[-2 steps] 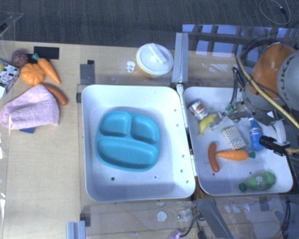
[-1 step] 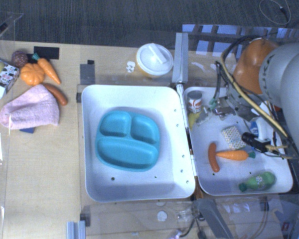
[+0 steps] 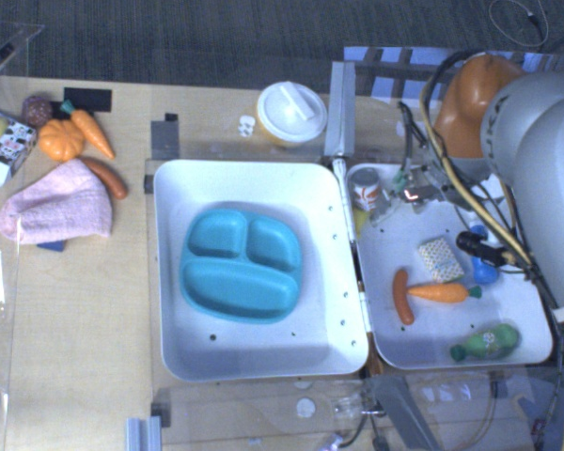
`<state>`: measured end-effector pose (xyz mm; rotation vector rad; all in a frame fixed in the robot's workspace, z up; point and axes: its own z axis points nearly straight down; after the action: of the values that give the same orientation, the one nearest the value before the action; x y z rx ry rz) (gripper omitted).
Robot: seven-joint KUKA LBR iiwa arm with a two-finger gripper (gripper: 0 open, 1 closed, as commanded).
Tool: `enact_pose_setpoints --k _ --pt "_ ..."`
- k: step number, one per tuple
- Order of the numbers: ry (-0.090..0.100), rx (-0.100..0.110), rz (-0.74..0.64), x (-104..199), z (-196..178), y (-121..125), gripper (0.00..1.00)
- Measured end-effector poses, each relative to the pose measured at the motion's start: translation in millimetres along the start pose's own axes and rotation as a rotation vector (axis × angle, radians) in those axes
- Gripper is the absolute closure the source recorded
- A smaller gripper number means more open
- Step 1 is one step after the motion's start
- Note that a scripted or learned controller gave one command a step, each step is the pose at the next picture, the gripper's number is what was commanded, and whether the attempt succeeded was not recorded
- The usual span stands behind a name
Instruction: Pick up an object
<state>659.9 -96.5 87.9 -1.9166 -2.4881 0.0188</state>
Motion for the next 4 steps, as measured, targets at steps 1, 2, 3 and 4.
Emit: enact_pose_setpoints --k 1,2,3,4 --pt "0.003 -0.015 -0.186 -39 -15 -58 0.0" --pt "-0.001 -0.022 -0.208 -21 -1 -173 0.0" --pt "-0.001 -0.027 -0.218 5 -1 -99 0.0" --pt "-0.005 -0.027 -0.288 33 -2 -134 0.0"
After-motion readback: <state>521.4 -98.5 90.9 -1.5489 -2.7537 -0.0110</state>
